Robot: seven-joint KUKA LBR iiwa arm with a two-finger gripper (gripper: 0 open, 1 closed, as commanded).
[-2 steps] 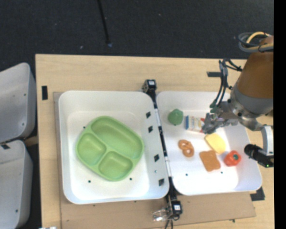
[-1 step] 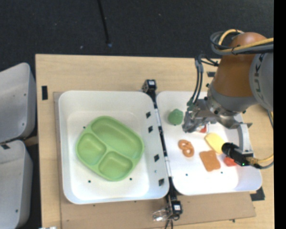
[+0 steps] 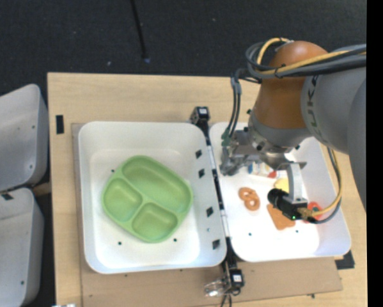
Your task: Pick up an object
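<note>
**Over the right bin: a small pretzel to grab**

From the camera above the bench: gripper low over the right bin, close to the wall next to the other bin. Spread or pressed together? Cannot tell; too dark and blurry under the wrist. Nothing seen pinched.

Best pick, at a guess: the little orange pretzel, flat on the white floor, near the gripper and not far from that same wall. Looks light, stiff and small, maybe a toy. Thin loops with holes, so likely easy to nip across one loop or across the whole middle. Might slide on the smooth floor if pushed from one side only.

Just beside it, farther from the wall: a flat orange piece. Thin and lying flat, so likely hard to get under. Some tiny red and blue bits farther back, too small to name.

Left bin: one green plate with three parts, well apart, no trouble. Between the bins: two walls with black clips, close to the gripper. Worth keeping clear of.
</note>
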